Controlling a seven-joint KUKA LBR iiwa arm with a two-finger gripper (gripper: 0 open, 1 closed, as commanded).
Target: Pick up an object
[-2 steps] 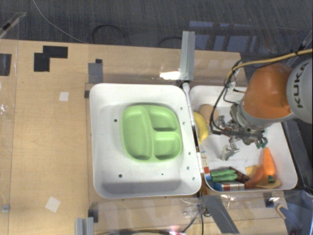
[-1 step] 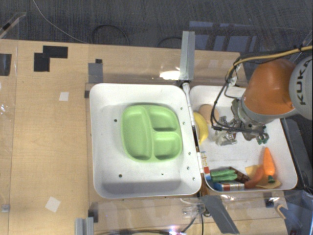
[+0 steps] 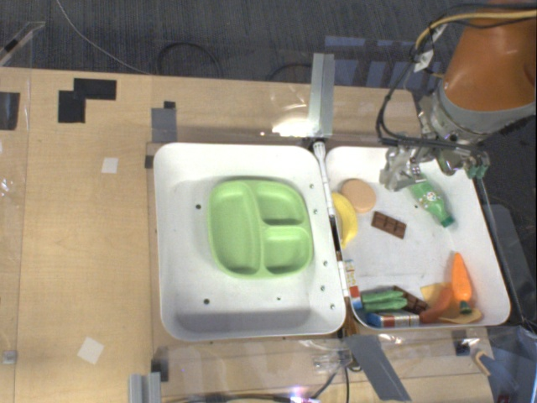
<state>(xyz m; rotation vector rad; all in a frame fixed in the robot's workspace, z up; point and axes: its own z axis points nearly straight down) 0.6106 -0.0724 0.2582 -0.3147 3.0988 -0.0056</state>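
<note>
I see tool (image 3: 403, 173) at right bin's (image 3: 495, 250) 12 o'clock, green bottle (image 3: 431, 202) just beside; finger state, cannot tell. Risk: slanted bottle rolls, grasp misses.

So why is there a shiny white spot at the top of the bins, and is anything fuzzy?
In the camera view, a light from above glares off the clear panel behind the left bin; the green divided plate looks sharp with a soft shadow below it, while the gripper over the right bin looks slightly blurred.
</note>
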